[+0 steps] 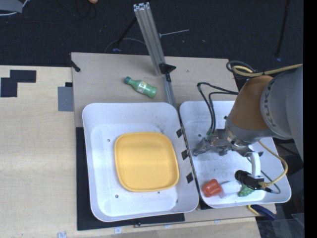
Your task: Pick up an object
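Hand (210, 145): over right white bin (277, 195), finger state indiscernible. Small red plastic object (211, 187): lying near, ungrasped; pick pending.

Arm (270, 108) hides gripper – green obj (245, 191) partly covered, unclear.

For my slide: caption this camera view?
KUKA arm reaches over right bin holding red pepper; yellow plate fills left bin.

A robotics lab: bench (208, 68), cabled arm (262, 108), aluminium rail (151, 33).
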Motion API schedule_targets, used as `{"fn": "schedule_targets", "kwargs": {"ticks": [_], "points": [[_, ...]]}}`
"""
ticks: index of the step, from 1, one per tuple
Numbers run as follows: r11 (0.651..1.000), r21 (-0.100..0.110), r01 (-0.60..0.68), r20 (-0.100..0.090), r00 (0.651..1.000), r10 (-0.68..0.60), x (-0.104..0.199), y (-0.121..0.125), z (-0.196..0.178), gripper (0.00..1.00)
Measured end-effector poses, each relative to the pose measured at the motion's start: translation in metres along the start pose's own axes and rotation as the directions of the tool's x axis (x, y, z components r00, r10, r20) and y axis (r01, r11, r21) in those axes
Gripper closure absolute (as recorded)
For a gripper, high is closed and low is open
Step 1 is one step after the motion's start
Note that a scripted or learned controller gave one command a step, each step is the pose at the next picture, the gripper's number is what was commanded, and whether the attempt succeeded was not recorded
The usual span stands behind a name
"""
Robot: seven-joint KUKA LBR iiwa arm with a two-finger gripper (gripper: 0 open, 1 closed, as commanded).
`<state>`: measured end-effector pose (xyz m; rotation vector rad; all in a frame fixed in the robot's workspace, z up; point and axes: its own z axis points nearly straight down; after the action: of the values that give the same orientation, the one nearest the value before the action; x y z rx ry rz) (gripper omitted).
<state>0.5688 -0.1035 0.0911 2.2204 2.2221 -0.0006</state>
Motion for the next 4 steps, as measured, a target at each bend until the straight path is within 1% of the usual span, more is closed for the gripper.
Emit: {"fn": "schedule_targets", "kwargs": {"ticks": [1, 2, 3, 4], "points": [[1.000, -0.003, -0.003, 0.000, 1.000, 0.003, -0.001, 0.001, -0.012, 1.00], [1.000, -0.004, -0.001, 0.000, 1.000, 0.001, 0.004, -0.001, -0.072, 1.00], [1.000, -0.004, -0.002, 0.000, 1.000, 0.002, 0.006, -0.010, -0.120, 1.00], [1.000, -0.004, -0.002, 0.000, 1.000, 0.002, 0.005, -0.009, -0.163, 1.00]]}}
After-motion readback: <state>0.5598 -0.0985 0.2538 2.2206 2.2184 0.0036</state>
